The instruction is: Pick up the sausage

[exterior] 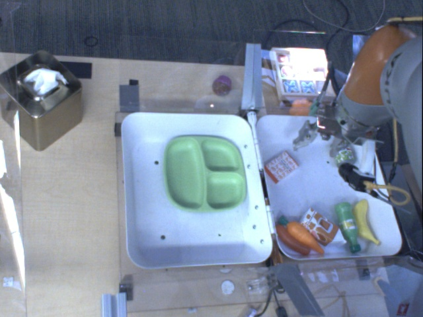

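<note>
My gripper [308, 136] hangs with fingers apart and empty over the right bin [301, 187]; the sausage [293, 242] lies wedged beside the carrot [308, 236], risking a mis-grasp.

One fixed camera is mounted above the bench [79, 197], looking down at a slant toward 12 o'clock. Range is moderate: both white bins fit in frame, the left bin [142, 243] near centre, the right bin [390, 243] toward 3 o'clock. Dark floor [165, 12] runs along the 12 o'clock edge. The arm [383, 65] enters at 2 o'clock.
</note>
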Controlling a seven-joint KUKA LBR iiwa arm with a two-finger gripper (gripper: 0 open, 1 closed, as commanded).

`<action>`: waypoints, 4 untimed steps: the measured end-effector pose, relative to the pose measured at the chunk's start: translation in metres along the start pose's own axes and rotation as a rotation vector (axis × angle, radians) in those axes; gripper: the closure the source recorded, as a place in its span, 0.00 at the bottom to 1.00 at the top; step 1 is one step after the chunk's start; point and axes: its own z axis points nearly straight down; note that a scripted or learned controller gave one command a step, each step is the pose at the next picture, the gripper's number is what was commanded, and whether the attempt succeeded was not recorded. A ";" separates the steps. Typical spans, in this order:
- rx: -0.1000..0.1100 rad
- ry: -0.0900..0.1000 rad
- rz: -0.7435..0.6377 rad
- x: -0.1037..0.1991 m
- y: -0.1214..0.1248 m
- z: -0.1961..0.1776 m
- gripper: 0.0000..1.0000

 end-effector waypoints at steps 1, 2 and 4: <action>-0.004 -0.001 -0.124 -0.064 0.043 -0.101 0.00; 0.003 0.000 0.163 -0.096 0.001 -0.046 0.00; 0.001 0.001 0.076 -0.074 0.033 -0.055 0.00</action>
